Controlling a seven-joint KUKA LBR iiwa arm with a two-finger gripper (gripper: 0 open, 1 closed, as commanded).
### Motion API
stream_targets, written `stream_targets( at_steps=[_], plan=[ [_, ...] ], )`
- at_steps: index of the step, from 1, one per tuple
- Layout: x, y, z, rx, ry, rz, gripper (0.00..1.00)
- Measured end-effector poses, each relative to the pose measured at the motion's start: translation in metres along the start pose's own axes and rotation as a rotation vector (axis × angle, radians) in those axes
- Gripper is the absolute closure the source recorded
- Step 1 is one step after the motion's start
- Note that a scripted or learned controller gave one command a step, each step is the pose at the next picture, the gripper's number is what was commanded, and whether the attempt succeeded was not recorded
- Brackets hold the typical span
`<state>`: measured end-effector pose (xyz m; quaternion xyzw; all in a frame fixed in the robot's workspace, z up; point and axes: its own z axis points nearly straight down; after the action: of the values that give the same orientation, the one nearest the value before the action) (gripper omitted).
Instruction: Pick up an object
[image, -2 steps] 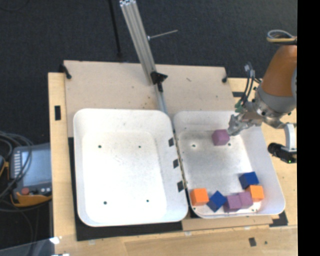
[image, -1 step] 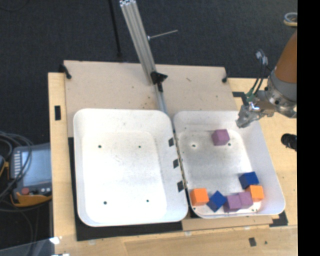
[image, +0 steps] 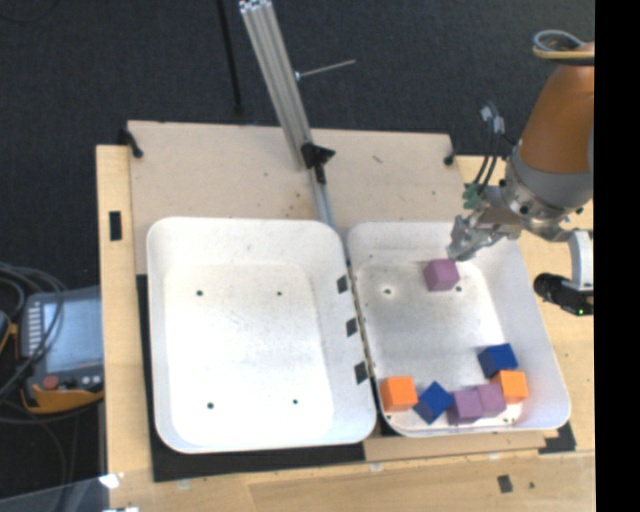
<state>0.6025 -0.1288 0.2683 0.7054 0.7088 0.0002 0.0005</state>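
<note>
The bench is carrying two white bins side by side, the left bin lying bare and the right bin holding every block. The arm is reaching in from the right, its orange band sitting high and the grey wrist angling down and leftward toward the right bin's far half. The gripper is hanging just over that bin's upper edge, fingers pointing down and to the left; whether the claw is wide or narrow is not something this angle is giving away. Nothing is showing between the fingers.

Just below and left of the gripper tip, a purple block is sitting alone on the bin floor, near the tip but looking apart from it. It is a small cube, turned slightly askew, with no clear long axis.

Counting along the near edge: two orange blocks, one at the left and one at the right; two blue blocks and; and a purple pair that is pressing together.
</note>
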Motion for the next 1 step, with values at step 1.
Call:
stream_targets(
  at_steps=[1],
  plan=[
    [0.0492,-0.0161,-0.004,0.0,0.001,-0.002,1.0]
  ],
)
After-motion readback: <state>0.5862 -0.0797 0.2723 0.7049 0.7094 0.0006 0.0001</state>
